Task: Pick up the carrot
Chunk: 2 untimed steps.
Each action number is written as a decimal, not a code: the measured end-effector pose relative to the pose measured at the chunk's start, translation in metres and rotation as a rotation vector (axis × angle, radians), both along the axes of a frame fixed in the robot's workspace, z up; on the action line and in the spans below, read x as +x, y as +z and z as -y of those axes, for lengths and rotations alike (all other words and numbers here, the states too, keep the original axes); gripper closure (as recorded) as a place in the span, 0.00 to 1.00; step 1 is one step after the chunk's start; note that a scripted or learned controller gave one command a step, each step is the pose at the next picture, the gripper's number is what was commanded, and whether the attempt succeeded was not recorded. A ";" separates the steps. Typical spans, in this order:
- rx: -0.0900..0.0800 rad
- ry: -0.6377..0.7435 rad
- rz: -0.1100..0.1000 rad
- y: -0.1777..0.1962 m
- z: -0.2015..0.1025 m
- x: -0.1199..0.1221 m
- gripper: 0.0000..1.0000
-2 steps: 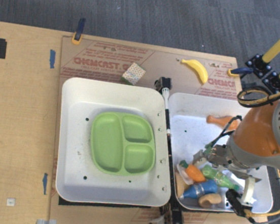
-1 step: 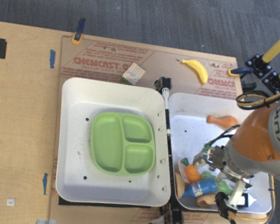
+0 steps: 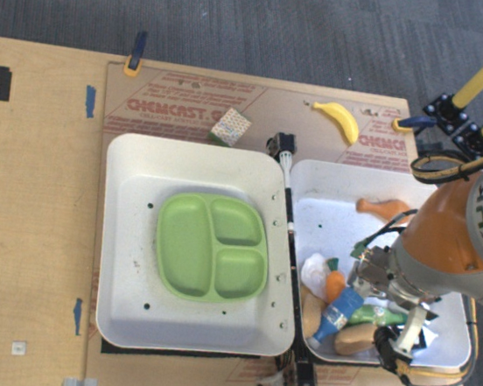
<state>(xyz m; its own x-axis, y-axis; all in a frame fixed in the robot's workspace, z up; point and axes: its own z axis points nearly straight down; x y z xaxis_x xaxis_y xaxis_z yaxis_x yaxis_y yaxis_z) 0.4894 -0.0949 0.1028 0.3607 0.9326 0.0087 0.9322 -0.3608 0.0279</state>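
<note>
The carrot (image 3: pixel 334 284), a short orange piece with a green top, lies in the right bin (image 3: pixel 327 215) near its left side. It sits between a white crumpled item (image 3: pixel 314 268) and a blue bottle (image 3: pixel 337 316). My gripper (image 3: pixel 373 283) hangs low over the bin just right of the carrot, close beside it, with the grey wrist and orange band above it. Nothing can be seen held in it.
A tan bread-like item (image 3: pixel 354 339) and a green item (image 3: pixel 381 316) lie by the bottle. An orange drumstick-shaped toy (image 3: pixel 384 207) rests at the bin's back. The left bin (image 3: pixel 124 216) holds a green divided plate (image 3: pixel 213 248). A banana (image 3: pixel 338 119) and a small cube (image 3: pixel 231 127) lie behind the bins.
</note>
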 end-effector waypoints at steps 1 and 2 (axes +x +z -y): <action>0.000 -0.118 -0.005 -0.010 0.000 -0.003 1.00; -0.004 -0.118 0.001 -0.011 0.001 -0.001 0.00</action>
<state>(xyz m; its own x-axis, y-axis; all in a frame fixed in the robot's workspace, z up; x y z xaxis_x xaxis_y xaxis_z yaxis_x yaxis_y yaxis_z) 0.4887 -0.0960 0.0914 0.4677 0.8839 0.0053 0.8834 -0.4676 0.0308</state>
